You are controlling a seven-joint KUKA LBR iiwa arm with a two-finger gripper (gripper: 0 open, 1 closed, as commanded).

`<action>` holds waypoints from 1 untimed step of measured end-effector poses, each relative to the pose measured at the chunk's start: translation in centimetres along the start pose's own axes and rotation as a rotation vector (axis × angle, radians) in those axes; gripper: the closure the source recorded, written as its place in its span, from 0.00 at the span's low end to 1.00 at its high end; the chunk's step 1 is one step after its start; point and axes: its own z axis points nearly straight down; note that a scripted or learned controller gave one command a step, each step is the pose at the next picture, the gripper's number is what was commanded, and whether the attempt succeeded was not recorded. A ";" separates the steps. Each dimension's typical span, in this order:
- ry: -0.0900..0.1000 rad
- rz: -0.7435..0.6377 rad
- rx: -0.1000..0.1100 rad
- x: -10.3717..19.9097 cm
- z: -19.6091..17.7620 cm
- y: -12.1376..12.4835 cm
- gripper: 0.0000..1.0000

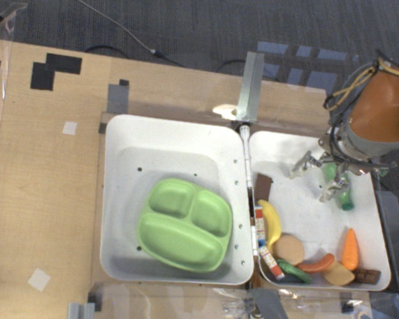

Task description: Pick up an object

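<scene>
Hand (pixel 328 176) hung over right bin's (pixel 295 145) far end, fingers spread, nothing between them; green piece (pixel 346 198) lay just beside, likeliest target. Other toy food (pixel 310 253) crowded near end, banana (pixel 271 222) along divider. Green plate (pixel 186 224) filled left bin (pixel 123 183).

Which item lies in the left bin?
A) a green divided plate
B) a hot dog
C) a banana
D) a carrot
A: the green divided plate lies by itself in the left bin, while the banana and carrot lie in the right bin.
</scene>
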 end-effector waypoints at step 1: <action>-0.001 -0.119 -0.002 3.0 0.3 -1.5 0.00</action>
